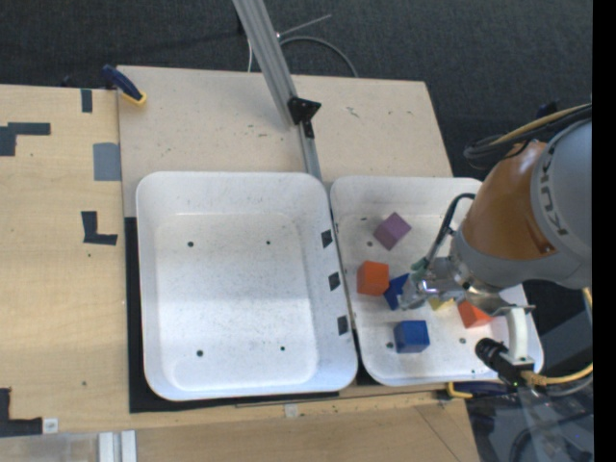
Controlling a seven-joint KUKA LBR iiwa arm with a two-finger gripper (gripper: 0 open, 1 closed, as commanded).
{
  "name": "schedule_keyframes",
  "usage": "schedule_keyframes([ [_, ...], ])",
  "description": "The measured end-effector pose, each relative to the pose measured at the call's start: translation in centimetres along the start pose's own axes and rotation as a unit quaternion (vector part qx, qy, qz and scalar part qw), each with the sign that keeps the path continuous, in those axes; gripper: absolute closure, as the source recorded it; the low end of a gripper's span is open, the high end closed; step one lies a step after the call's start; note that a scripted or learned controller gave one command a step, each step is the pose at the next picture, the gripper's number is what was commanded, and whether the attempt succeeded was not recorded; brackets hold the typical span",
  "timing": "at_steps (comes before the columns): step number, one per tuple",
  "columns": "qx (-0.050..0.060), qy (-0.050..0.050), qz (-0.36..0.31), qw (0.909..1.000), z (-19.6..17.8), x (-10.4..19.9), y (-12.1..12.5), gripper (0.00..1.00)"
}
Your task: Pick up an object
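Bench left: we see a pale wooden bench top (58,258) with grey and dark tape marks; its left side is cut off by the frame edge.
Clamp: small blue and yellow clamp (123,83) at the back left corner of the board.
Left bin: shallow white plastic bin (154,258), speckled floor, a few dark dots.
Pole: slanted grey metal pole (265,41) crosses the back, ends at the seam between the bins.
Right bin: shallow white plastic bin (351,200); its right part is hidden under the arm.
Orange cube: orange block (373,278) mid bin, just left of the gripper.
Purple cube: purple block (392,230) behind it, apart from the others.
Dark blue block: dark blue block (393,293) touching the gripper tip, partly covered; we cannot tell its full shape.
Blue cube: blue block (411,336) near the front, free.
Gripper: two-finger gripper (416,291) low in the bin; we cannot tell how the jaws stand, blurred.
Red-orange block: red-orange block (472,314) half hidden under the wrist.
Arm: grey arm with orange band (505,215), cut off at right.
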State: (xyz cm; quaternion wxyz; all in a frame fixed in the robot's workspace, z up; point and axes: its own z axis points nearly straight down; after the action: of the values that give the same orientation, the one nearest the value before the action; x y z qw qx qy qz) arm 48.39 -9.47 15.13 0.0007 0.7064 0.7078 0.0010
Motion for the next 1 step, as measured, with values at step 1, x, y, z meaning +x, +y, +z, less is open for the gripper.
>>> schedule_keyframes([
  [1, 0.0, 0.0, 0.0, 1.0, -4.21, 0.13, 0.33, 1.0],
])
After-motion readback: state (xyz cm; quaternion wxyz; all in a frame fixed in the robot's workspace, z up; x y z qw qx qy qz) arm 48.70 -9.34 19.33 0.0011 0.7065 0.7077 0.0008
